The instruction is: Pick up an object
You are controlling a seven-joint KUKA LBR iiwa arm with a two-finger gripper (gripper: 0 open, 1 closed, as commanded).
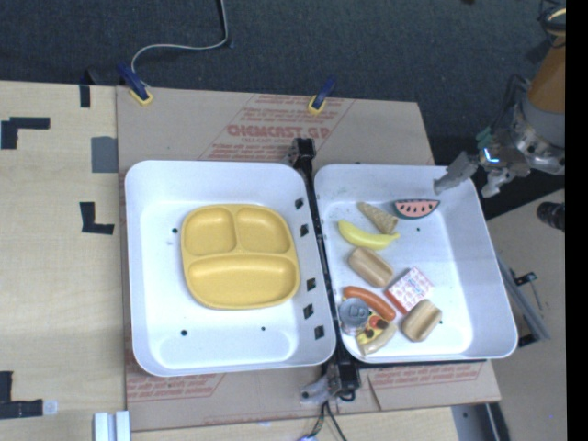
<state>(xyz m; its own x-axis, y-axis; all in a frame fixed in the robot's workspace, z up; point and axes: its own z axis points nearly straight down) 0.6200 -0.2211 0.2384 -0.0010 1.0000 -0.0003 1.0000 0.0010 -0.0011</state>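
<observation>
From the camera view, the tool [470, 171] hangs at the far right corner of the right bin [491, 274], above its rim; its fingers stand spread apart with nothing between them. The things to pick all lie in that bin: a watermelon slice [415, 209] nearest the tool, a banana [366, 236] and a cone [376, 216] beside it, then a bread roll [370, 266], a sausage [369, 302], a red-and-white packet [408, 288] and a second roll [421, 320] toward the near edge.

The likely trouble is crowding: the near pieces touch or overlap, so a descent there could nudge neighbours or close on two. The slice lies close to the far wall, which may block one finger.

The left bin [152, 246] carries a yellow divided tray [241, 255], well apart.
</observation>
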